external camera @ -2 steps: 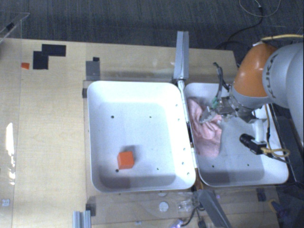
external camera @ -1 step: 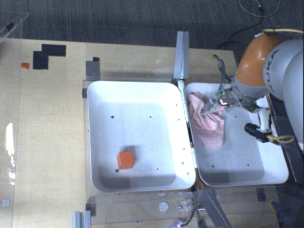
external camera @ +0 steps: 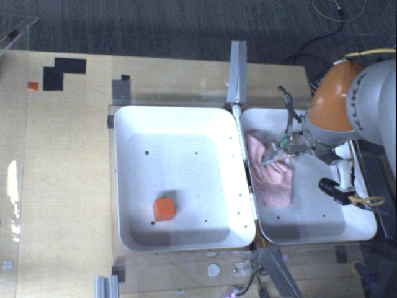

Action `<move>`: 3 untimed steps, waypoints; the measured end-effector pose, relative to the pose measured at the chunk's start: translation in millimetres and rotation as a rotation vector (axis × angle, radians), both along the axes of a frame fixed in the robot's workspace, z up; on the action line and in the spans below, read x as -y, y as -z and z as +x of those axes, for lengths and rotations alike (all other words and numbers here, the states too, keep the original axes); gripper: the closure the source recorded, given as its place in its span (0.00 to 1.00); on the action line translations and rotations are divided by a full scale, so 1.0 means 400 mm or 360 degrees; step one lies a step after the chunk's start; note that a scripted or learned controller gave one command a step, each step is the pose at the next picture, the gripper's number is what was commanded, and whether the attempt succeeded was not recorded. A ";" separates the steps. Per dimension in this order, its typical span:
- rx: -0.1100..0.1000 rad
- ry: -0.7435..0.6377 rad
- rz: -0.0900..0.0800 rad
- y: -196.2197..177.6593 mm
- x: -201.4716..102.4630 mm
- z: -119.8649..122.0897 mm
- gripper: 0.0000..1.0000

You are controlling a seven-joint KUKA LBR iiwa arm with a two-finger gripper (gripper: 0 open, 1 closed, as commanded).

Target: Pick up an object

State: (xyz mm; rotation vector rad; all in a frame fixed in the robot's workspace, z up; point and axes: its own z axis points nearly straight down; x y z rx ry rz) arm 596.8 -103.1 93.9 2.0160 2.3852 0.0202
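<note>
Pale wood forms the bench (external camera: pixel 62 185), which is bordered along its far edge by dark grey carpet (external camera: pixel 155 11). Black markers (external camera: pixel 61 71) and a small orange square (external camera: pixel 33 86) are seen near the far left corner of the bench. Two shallow white bins are set side by side, divided by a grey metal post (external camera: pixel 236 73) at their far edges. The left bin (external camera: pixel 180 129) is occupied by an orange block (external camera: pixel 164 209), placed near its near edge, left of centre and apart from the walls. The right bin (external camera: pixel 322 228) is occupied by a pink cloth (external camera: pixel 273 182), laid crumpled along the bin's left wall. The grey arm (external camera: pixel 372 104), with its orange band (external camera: pixel 332 101), is extended over the right bin from the right. The gripper (external camera: pixel 277 156) is positioned at the upper part of the pink cloth and appears to touch it; whether the cloth is gripped or the tool is open cannot be told. A black cable (external camera: pixel 335 8) is laid on the carpet at the far right.
</note>
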 end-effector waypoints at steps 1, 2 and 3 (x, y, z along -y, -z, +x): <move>-0.0017 -0.0403 -0.0005 -0.233 -0.090 -0.025 0.00; -0.0012 -0.0401 -0.0007 -0.010 0.039 -0.013 0.00; 0.0000 -0.0403 -0.0007 -0.042 0.035 -0.006 1.00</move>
